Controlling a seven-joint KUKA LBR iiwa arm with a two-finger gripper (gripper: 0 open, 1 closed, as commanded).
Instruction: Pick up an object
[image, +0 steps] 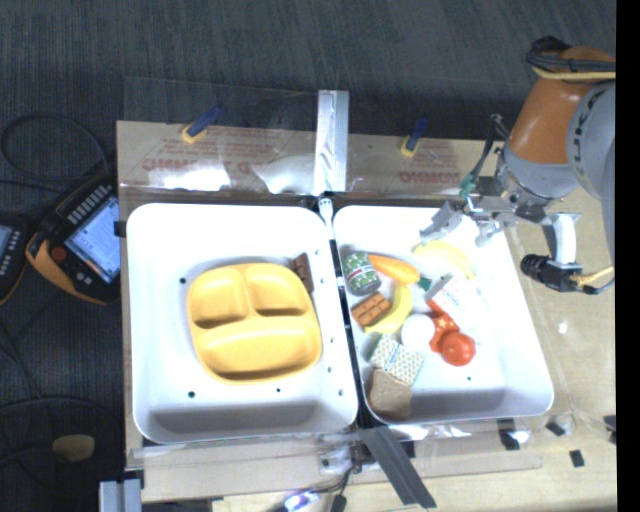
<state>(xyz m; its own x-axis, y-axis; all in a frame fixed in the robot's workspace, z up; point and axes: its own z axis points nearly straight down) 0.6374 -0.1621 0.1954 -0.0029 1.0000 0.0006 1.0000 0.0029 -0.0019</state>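
Hovering over the right bin (520, 385) at its one o'clock corner, the gripper (462, 222) carries nothing visible between its fingers; whether they are spread or closed I cannot tell. Candidate objects lie loose in that bin: a red tomato-like piece (456, 347) near centre, a banana (398, 308) toward nine o'clock, an orange wedge (394, 268) at eleven o'clock, a checked packet (402, 362) at seven o'clock. The left bin (150, 400) bears a yellow tray (255, 320). Judgement: pick not yet made; descent, closure and lift all remain.
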